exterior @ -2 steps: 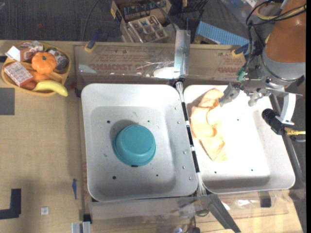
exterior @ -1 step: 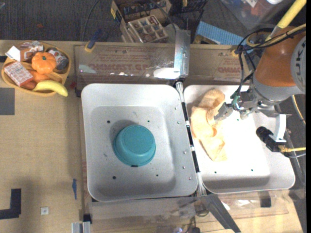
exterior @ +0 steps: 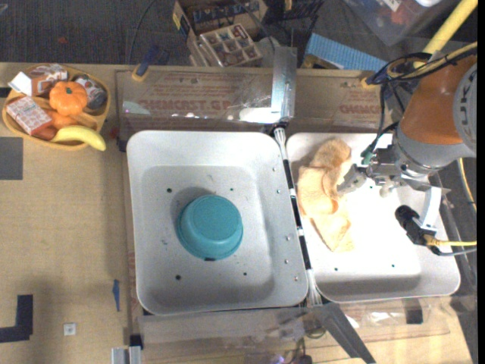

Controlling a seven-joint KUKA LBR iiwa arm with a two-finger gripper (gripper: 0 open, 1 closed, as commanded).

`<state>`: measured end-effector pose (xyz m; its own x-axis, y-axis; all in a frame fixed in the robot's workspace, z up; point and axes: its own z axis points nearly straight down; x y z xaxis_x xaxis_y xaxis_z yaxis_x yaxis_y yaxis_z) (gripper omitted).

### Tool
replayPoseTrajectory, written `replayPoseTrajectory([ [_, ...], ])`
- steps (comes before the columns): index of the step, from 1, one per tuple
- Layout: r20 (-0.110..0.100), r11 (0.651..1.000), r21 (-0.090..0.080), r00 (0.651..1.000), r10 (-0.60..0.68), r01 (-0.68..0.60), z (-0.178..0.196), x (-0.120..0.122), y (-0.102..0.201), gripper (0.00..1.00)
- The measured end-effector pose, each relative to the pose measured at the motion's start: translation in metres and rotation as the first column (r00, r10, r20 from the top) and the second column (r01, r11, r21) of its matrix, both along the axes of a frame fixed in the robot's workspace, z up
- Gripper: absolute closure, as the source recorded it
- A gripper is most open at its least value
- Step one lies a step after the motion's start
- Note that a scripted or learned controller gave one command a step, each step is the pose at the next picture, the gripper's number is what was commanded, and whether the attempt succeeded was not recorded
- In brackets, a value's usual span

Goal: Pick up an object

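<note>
A teal bowl (exterior: 211, 227) lies upside down in the middle of the left bin (exterior: 151, 165). In the right bin (exterior: 394, 271), several flat tan and orange pieces are piled along the left side: one at the top (exterior: 332, 155), one in the middle (exterior: 314, 189) and one lower down (exterior: 334, 231). My gripper (exterior: 347, 183) reaches in from the right, low over the right bin. Its tip is at the right edge of the middle tan piece. Whether it touches the piece I cannot tell.
A basket of toy fruit and small boxes (exterior: 53, 108) stands on the bench at the far left. A cardboard wall (exterior: 204, 97) runs behind both bins, with cluttered boxes beyond it. A black plug on a cable (exterior: 413, 226) hangs over the right bin's right side.
</note>
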<state>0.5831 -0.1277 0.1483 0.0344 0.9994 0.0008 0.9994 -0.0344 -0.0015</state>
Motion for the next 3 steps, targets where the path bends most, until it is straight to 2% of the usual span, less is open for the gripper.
replayPoseTrajectory([
  [1, 0.015, 0.985, -0.004, 0.985, 0.171, -0.171, -0.055, 0.01, 0.018, 0.0],
  [2, 0.021, 0.986, -0.003, 0.986, 0.167, -0.167, -0.044, 0.011, 0.017, 1.0],
  [3, 0.002, 0.972, -0.002, 0.972, 0.234, -0.234, 0.037, 0.009, 0.063, 1.0],
])
